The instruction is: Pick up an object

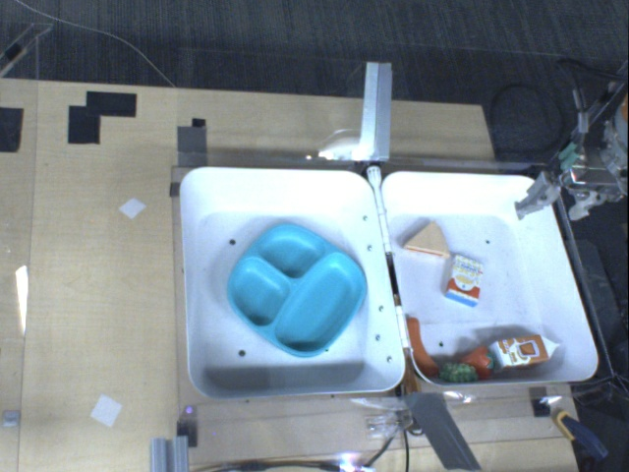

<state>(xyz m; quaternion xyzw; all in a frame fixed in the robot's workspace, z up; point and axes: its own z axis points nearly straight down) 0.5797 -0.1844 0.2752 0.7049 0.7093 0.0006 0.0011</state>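
The gripper (536, 197) hangs over the right bin's (491, 187) far right corner, partly cut off among cables, holding nothing that can be seen; whether it is open cannot be told.

In that bin a tan wedge (427, 239) points toward the far wall. Near it a small carton (464, 280), white, orange and blue, lies with its long axis running near to far; its print is too small to read. Along the near wall an orange-and-white carton (521, 351) lies crosswise, its label unreadable. Beside it sit a carrot (421, 350), green leafy piece (456, 371) and red piece (478, 359), crowded and hard to separate.

The left bin (211, 205) holds a blue divided plate (297, 288) on the worktop (88, 293).
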